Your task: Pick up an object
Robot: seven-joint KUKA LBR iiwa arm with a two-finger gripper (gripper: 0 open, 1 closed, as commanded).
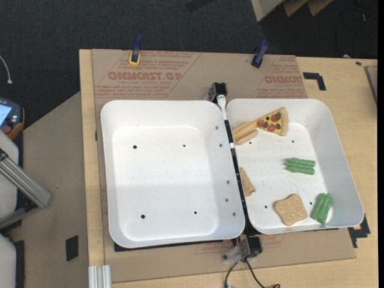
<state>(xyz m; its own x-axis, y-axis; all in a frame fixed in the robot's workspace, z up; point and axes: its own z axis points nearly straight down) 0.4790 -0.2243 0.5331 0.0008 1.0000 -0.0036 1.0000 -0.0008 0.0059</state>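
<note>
Camera view, looking down at a slant, takes in the counter point(54, 161) with a brown cardboard sheet point(180, 71) laid over it and two shallow white bins sitting side by side on the sheet, their inner rims touching down the middle. From where I stand the left bin point(120, 179) has nothing in it but its small dark floor holes, while the right bin point(336, 155) carries all the pieces. A toy pizza slice point(273, 122) lies toward that bin's far edge, its crust end touching a tan bread stick point(244, 132) that leans against the inner wall. A green bean piece point(299, 165) rests near the middle of the bin floor, well apart from the others. Toward the near edge a slice of toast point(290, 209) lies flat, and just beside it on the outer side a second green piece point(323, 208) stands up along the near outer corner. A small tan cracker-like piece point(246, 182) sits against the inner wall, between the bread stick and the toast. Two clamps, one yellow and blue point(136, 51) and one blue point(260, 54), grip the cardboard's far edge. How far the pincer is open I cannot tell.
</note>
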